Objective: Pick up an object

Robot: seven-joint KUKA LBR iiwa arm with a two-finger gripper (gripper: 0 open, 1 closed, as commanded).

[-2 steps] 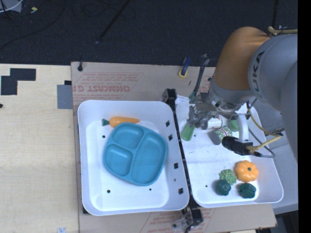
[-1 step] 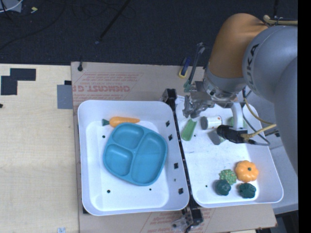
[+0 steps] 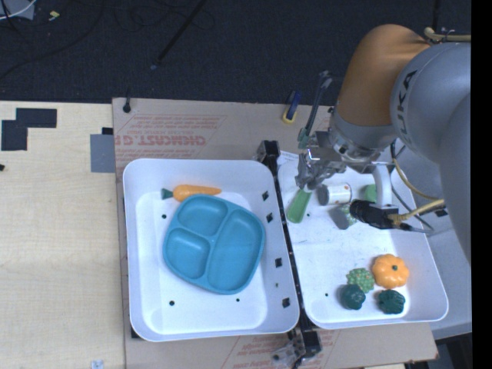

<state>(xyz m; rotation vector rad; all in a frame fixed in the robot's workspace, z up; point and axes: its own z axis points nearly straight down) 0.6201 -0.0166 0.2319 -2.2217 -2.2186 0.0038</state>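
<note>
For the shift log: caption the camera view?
Gripper over right bin by green piece; blue plate in left bin.

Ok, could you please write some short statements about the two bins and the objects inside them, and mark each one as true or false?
1. The blue divided plate lies in the left bin. True.
2. The orange carrot lies in the right bin. False: it lies in the left bin, beside the plate's upper edge.
3. The small orange pumpkin sits in the right bin near the green pieces. True.
4. The gripper is above the left bin. False: it is over the upper part of the right bin, near a green object.
5. Food lies in the plate's compartments. False: nothing lies in them.
</note>
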